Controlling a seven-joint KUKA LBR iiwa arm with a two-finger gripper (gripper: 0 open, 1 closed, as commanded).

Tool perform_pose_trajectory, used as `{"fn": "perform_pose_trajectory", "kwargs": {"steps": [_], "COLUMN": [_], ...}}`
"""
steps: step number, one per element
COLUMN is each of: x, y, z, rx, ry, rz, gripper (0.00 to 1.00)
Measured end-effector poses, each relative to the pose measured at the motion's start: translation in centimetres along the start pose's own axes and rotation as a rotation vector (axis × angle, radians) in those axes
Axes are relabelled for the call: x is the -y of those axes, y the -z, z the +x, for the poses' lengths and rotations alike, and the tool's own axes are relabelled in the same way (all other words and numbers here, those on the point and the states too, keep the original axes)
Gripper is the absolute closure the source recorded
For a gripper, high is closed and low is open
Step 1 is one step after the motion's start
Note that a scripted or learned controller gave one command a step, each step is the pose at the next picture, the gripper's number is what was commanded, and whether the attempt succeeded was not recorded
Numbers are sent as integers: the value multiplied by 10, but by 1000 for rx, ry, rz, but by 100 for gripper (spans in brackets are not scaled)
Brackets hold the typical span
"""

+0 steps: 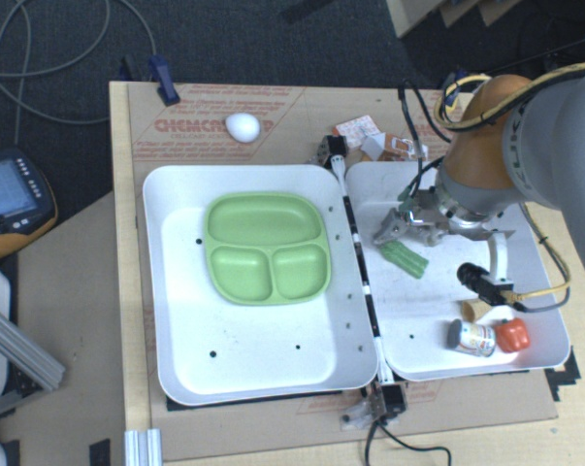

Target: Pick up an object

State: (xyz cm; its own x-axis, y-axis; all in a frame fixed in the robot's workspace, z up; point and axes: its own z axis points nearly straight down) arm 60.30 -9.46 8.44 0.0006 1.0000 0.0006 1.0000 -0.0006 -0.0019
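My gripper hangs low over the left part of the right bin, reaching in from the right. A small green block lies tilted on the bin floor just below and in front of it, close to the gripper but not visibly held. Near the bin's front right corner lie a small labelled can, an orange-red piece and a tan piece. The arm's grey body and orange band cover the bin's far right.
The left bin holds a green divided plate. On the bench behind the bins sit a white egg-shaped ball, a blue clip and crumpled wrappers. A ridge separates the bins.
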Motion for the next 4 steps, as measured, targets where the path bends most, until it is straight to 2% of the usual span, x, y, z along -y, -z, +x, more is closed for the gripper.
{"fn": "perform_pose_trajectory", "kwargs": {"steps": [1,3,4], "x": [10,-10,17], "y": [0,0,0], "z": [0,-5,0], "rx": [0,1,0], "ry": [0,1,0], "rz": [1,-3,0], "gripper": [0,0,0]}}
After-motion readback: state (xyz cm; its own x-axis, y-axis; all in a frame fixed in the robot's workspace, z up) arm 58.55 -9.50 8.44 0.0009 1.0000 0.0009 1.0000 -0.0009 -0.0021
